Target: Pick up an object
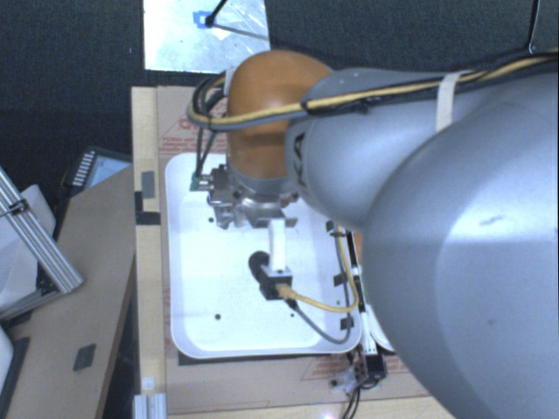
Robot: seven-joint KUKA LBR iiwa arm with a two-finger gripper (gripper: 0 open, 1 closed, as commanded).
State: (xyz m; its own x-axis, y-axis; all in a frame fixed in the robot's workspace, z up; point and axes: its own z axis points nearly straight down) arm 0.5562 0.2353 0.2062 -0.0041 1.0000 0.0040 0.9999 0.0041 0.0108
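My gripper (249,209) hangs over the far half of the left white bin (196,321), seen from above under the orange wrist band (262,112). The wrist's metal flange covers it from this angle. The big grey arm (437,234) reaches in from the right and hides the bin's right side and whatever lies below it. The part of the bin floor that shows is plain white with a few tiny dark specks.
A brown cardboard base (148,260) borders the bin on the left. Beyond it stand an aluminium frame (35,251) and a dark device (87,168). A shiny sheet (205,20) lies on the dark floor at the back.
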